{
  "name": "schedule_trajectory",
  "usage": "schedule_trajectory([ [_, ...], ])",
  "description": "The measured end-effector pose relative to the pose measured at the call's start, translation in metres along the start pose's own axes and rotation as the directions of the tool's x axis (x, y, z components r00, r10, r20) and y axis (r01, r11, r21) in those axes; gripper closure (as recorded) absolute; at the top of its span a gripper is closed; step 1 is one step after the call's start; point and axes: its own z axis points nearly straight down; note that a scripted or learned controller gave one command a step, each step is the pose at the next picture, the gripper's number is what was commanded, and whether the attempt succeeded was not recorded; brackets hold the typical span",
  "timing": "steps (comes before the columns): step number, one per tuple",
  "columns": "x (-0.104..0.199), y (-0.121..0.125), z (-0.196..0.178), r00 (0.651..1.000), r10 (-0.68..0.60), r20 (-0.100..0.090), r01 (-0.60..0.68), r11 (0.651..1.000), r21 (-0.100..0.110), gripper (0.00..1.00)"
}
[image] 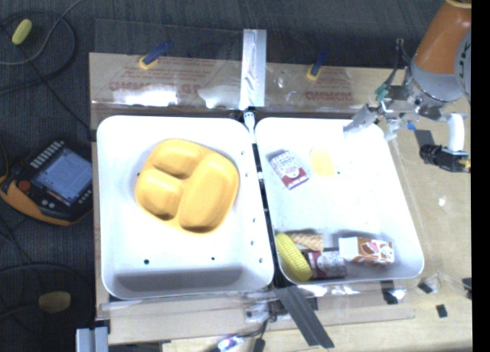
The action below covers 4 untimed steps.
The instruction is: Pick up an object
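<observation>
Arm (444, 37) enters at far right, grey with orange band, wrist over the far right corner of the right bin (398, 190). Pincer (366, 119) sits at that bin's far rim; can't tell if it is open or closed, and nothing is visibly gripped.

Right bin: small red-and-white packet (289, 168) in the far-left part, pale yellow flat piece (322, 163) just beside it on the right. Along the near wall: yellow corn cob (292, 257), dark red can (328, 263) lying down, red-and-white carton (369, 250), all close together.

Left bin (115, 251): large yellow bread-like lump (186, 184), centred toward the far side.

Handheld controller (53, 182) lies off the surface at left, on the floor.
</observation>
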Motion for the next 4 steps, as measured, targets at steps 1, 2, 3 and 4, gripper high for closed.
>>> schedule_trajectory([
  [1, 0.065, 0.011, 0.110, 0.999, -0.050, 0.004, 0.050, 0.999, -0.001, 0.00],
  [2, 0.054, -0.010, 0.092, 1.000, 0.013, 0.000, -0.013, 1.000, 0.001, 0.00],
  [3, 0.040, -0.083, 0.039, 1.000, 0.020, 0.002, -0.020, 1.000, 0.000, 0.00],
  [4, 0.081, -0.028, 0.102, 0.996, -0.093, 0.007, 0.093, 0.996, -0.015, 0.00],
])
